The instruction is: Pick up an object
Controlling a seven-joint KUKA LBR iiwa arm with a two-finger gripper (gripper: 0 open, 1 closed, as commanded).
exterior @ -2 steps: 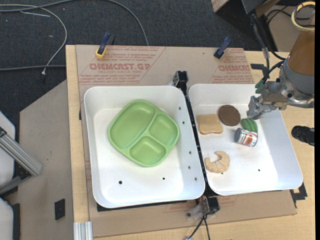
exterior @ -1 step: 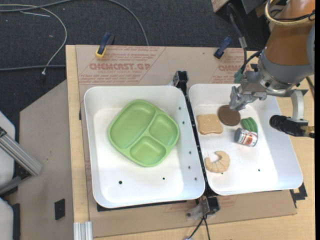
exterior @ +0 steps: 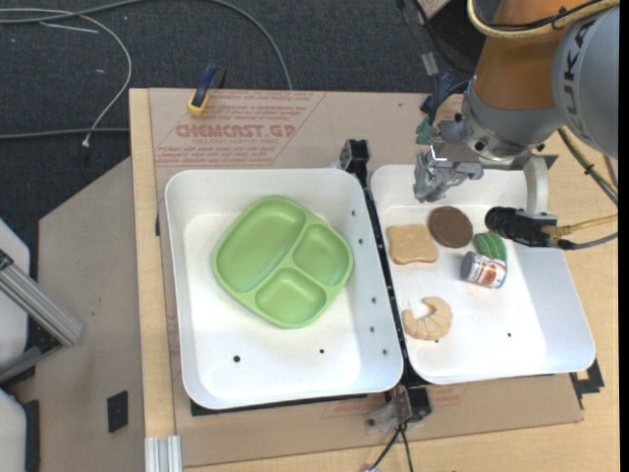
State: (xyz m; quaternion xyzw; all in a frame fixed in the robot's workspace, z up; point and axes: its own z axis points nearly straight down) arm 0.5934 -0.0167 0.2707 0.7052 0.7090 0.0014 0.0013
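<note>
Camera view: the gripper (exterior: 433, 187) hangs over the right bin (exterior: 550, 342) at about 11 o'clock of its floor, just above a flat brown disc (exterior: 451, 226). Nothing sits between its fingers; whether they are spread or closed I cannot tell.

The step in hand looks like the approach, with no grasp yet made. The next move likely calls for a short descent onto the disc at 5 o'clock of the gripper.

Near the disc lie 4 other candidates: a matte tan toast slice (exterior: 412, 245) at 8 o'clock, a curled, bumpy croissant (exterior: 429, 318) at 6, a small glossy can (exterior: 485, 269) and a green piece (exterior: 489, 245) at 4. The left bin (exterior: 197, 362) holds a smooth green 3-compartment plate (exterior: 283, 261).
</note>
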